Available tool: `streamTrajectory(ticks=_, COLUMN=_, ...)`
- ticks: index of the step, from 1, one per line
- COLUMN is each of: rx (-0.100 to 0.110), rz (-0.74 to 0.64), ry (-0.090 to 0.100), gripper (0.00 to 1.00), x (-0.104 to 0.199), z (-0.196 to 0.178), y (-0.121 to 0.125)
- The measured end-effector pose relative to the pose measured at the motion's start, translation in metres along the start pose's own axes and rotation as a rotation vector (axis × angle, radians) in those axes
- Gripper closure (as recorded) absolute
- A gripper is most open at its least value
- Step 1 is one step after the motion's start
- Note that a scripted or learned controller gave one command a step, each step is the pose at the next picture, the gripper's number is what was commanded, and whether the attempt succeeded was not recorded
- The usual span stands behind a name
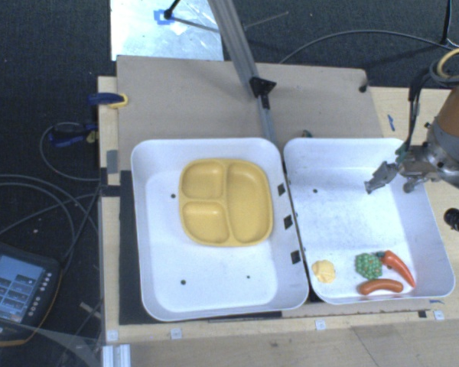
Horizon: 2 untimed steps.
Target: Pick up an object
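A grey robot arm [453, 132] with an orange band reaches in from the right edge of the frame, its gripper [392, 176] hanging over the upper right part of the right-hand white bin [344, 159]. Whether the gripper is spread or pressed together cannot be told from this angle; nothing is seen between its tips. The toy food sits well apart from it, gathered in the lower right corner of that same bin: a small yellow piece [323, 271] near the bin's lower left wall, a green bumpy piece [368, 264] to its right, an orange carrot [398, 267] lying at a slant just beside the green piece, and a reddish sausage [381, 287] lying flat just below them, close to the front rim. In the left-hand white bin [161, 281], at the centre of the frame, a yellow divided plate [226, 202] with three compartments rests in the upper half. A slanted grey pole [237, 44] crosses the upper middle of the frame above the brown bench [183, 98]. A handheld control pad [15, 285] with a lit screen lies on the dark floor at lower left, amid loose cables [61, 167].
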State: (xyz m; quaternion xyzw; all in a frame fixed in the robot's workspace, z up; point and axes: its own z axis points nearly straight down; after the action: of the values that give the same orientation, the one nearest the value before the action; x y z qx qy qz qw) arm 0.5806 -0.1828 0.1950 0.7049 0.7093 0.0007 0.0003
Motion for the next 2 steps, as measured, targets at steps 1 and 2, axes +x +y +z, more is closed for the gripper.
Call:
streamTrajectory(ticks=1, rx=0.0, rz=0.0, ry=0.0, gripper=0.0, x=0.0, z=0.0, y=0.0)
streamTrajectory(ticks=2, rx=0.003, rz=0.004, ry=0.0, gripper=0.0, x=0.002, z=0.042, y=-0.003)
